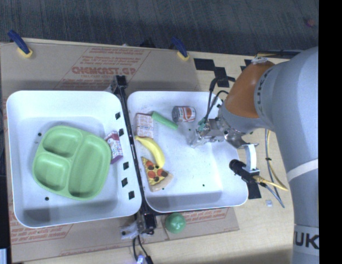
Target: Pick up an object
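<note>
Right bin [215,199], with the hand [199,135] low over its floor just below the small can [184,113]; whether the hand is open or closed cannot be told. A banana [151,150], pizza slice [156,174], green stick [164,120] and packet [144,124] lie to its left. Likely risk: a descent between can and banana meets bare floor, or nudges the can into rolling.
</note>
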Robot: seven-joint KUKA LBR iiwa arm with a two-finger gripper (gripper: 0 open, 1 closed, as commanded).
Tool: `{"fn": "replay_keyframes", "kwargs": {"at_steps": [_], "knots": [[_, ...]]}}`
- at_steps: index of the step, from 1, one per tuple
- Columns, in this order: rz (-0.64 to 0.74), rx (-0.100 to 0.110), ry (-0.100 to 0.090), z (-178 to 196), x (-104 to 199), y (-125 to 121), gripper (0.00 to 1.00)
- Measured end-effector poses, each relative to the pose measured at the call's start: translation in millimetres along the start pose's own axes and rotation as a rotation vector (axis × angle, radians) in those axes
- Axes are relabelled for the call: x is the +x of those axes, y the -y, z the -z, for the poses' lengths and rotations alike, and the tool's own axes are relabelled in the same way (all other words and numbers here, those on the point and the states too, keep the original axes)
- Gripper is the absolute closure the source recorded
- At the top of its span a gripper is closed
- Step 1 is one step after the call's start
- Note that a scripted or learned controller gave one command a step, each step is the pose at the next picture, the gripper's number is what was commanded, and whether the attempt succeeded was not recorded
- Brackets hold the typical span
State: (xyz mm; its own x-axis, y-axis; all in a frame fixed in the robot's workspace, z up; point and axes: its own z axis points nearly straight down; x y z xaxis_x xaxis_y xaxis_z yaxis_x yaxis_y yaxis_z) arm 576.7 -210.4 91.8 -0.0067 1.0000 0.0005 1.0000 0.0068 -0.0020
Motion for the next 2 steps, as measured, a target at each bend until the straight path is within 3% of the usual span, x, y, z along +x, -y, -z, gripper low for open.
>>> {"fn": "replay_keyframes", "kwargs": {"at_steps": [1, 2], "knots": [[-0.003, -0.001, 0.0, 73, 0, 73, 1.0], [-0.004, -0.002, 0.0, 114, 0, 96, 1.0]]}}
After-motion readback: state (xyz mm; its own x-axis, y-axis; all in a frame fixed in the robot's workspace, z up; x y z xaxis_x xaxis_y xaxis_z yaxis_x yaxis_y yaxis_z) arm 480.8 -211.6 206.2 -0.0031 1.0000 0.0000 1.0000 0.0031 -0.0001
